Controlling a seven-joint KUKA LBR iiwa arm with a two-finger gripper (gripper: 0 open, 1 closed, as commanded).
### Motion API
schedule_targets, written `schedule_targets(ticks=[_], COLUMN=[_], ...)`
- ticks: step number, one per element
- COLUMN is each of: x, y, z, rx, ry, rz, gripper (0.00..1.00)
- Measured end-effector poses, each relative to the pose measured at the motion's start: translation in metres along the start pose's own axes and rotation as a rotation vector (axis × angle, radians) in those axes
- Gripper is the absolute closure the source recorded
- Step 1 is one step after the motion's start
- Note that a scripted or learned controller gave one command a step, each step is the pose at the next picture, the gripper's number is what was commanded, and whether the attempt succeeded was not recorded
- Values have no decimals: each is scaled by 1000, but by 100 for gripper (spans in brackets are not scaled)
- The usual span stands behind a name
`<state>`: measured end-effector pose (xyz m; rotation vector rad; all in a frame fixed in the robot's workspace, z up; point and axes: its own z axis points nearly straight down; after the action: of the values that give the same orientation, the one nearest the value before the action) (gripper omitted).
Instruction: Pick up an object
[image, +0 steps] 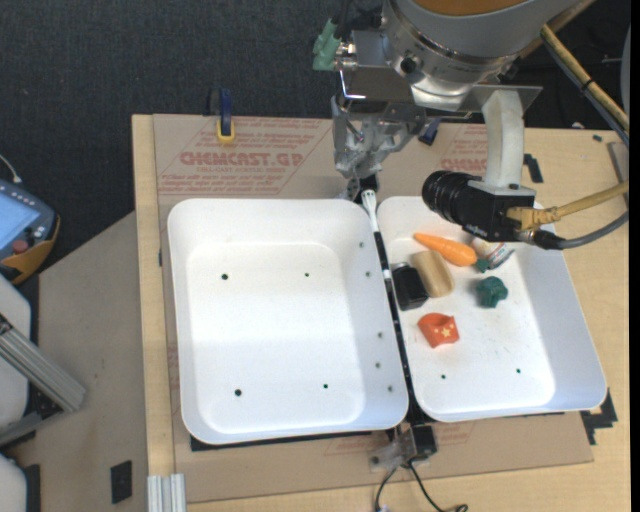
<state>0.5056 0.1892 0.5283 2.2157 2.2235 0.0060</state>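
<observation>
Camera view, operator A: State bin contents, left to right.

B: Left bin (200, 240) holds nothing. Right bin (560, 350) holds five items, one of each: black block (409, 287), tan wooden block (433, 273), orange carrot (446, 249), red piece (438, 329), teal piece (491, 292).

A: Gripper?

B: Gripper (362, 165) hangs over the bins' rear edge; whether released or clenched cannot be told.
</observation>
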Motion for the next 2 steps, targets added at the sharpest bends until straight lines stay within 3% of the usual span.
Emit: schedule_targets(ticks=[2], x=[1], y=[1], z=[-21], rx=[-5], ry=[1], rz=[-2], gripper=[100])
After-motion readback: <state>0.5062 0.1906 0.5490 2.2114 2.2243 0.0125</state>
